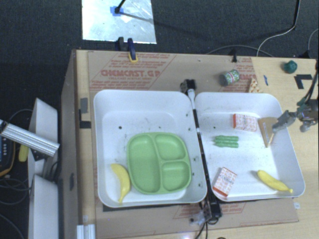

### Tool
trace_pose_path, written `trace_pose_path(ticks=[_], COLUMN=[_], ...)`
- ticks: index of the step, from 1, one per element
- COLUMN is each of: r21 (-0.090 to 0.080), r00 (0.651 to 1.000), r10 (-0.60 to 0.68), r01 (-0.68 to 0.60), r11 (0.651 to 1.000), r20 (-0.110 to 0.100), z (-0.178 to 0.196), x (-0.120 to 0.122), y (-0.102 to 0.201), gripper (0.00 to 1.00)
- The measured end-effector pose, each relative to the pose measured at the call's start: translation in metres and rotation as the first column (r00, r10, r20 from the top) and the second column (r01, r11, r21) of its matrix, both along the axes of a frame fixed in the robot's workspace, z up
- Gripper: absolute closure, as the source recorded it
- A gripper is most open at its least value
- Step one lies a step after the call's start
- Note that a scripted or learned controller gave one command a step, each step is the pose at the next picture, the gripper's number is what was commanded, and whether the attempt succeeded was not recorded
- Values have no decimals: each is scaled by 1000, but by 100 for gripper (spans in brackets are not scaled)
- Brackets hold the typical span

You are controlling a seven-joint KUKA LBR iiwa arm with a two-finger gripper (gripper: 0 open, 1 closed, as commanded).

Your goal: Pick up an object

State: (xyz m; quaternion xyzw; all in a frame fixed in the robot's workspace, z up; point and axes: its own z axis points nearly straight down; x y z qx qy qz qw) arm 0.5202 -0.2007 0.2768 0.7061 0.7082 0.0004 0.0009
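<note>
- The gripper [291,121] sits at the right bin's [244,99] right rim, over the far-right part of its floor; whether its fingers are open or shut cannot be told, and nothing is seen between them.
- A tan wedge-shaped piece [266,130] lies just left of the gripper, near the bin's right wall; contact between the two cannot be judged.
- A red-and-white carton [243,122] lies just left of the wedge, toward the far wall.
- A green pea pod [226,141] lies near the bin's centre, closer to the left wall.
- A second red-and-white carton [225,180] rests in the near-left corner, against the near rim.
- A yellow banana [273,180] lies in the near-right corner.
- The left bin [144,99] holds a green divided plate [159,162] in its near half, with another yellow banana [121,181] touching the plate's left edge at the near-left corner.
- On the bench [144,68] beyond the right bin lies a small green-and-white can [230,76] on its side, with a teal ball [290,66] well to its right near the far-right corner.
</note>
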Motion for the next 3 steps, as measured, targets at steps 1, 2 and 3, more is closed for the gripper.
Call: trace_pose_path(ticks=[1, 2, 3], r21=[1, 1, 0], r00=[1000, 1000, 1000], r10=[1, 0, 2], r01=[-1, 0, -2], r11=[1000, 1000, 1000], r20=[-1, -3, 1], z=[-78, -177, -192], x=[0, 54, 117], y=[80, 99, 68], gripper=[0, 0, 0])
